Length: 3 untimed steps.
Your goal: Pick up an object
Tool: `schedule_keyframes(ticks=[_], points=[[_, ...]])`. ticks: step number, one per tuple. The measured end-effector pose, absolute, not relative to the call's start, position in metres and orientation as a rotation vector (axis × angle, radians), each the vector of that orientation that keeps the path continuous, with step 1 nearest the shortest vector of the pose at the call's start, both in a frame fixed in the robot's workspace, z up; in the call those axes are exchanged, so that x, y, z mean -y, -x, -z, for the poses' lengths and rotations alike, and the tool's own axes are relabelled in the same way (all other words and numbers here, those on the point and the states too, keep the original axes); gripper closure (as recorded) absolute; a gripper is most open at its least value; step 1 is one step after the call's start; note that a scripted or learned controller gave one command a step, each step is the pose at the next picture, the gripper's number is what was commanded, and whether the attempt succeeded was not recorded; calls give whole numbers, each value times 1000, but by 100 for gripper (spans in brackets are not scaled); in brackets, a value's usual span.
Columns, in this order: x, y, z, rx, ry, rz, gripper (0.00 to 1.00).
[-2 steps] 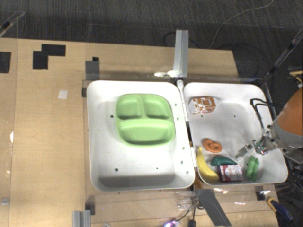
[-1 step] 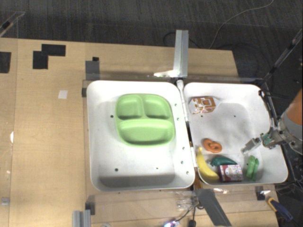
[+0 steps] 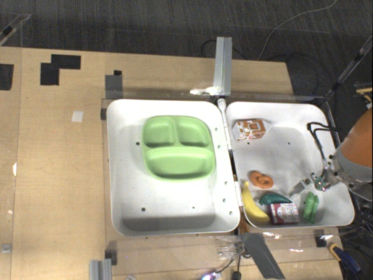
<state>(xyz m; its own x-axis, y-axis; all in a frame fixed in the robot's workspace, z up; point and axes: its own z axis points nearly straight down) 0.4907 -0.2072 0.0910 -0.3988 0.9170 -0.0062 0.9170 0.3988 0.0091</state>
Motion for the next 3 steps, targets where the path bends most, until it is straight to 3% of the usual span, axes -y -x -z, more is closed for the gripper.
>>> schedule_keyframes(ticks=[1,2,3], points=[[186,-506,-132,-2670,-1644,-4,0],[205,-491,-92,-2625,-1703,-8,0],[178,-517,-141,-2723,-1556,-3,0]])
